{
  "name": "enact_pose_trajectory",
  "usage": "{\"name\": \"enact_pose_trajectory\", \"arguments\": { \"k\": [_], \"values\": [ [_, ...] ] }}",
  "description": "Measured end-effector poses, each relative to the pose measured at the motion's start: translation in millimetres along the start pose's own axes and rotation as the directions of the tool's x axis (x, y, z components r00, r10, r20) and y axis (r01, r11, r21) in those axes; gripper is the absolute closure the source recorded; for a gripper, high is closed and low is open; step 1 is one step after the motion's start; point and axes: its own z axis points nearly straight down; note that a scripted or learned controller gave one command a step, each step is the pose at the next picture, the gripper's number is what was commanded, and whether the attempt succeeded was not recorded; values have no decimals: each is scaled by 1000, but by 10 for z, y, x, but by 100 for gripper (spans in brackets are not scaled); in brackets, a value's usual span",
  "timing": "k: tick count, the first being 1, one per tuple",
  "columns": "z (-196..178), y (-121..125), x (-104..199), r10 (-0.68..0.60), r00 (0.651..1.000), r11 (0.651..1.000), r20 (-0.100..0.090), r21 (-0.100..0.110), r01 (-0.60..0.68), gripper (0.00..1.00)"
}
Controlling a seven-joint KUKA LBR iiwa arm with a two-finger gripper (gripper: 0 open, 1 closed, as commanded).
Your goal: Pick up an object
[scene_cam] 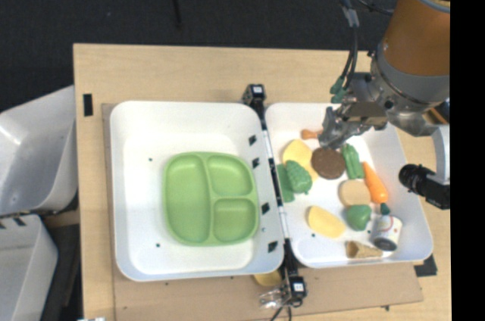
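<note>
Two bins sit side by side; the gripper (333, 132) hangs over the right bin (409, 236) near its far edge, and whether it is open or closed cannot be told. Just below it lies a brown disc (328, 163), with a yellow piece (297, 152) to its left. Toys crowd there, leaving little open floor. Far left, the left bin (136, 236) holds a green plate (211, 198).

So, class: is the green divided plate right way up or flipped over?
Right way up. The plate lies flat in the left bin with its three compartments facing up.
</note>
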Motion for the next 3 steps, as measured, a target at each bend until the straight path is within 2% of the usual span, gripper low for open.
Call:
{"name": "enact_pose_trajectory", "arguments": {
  "k": [1,2,3],
  "values": [
    [-104,7,-11,-8,1000,1000,2,-1,8,100],
    [1017,448,-431,18,1000,1000,-2,9,-18,100],
    [1604,263,492,6,1000,1000,-6,8,-6,100]
  ]
}}
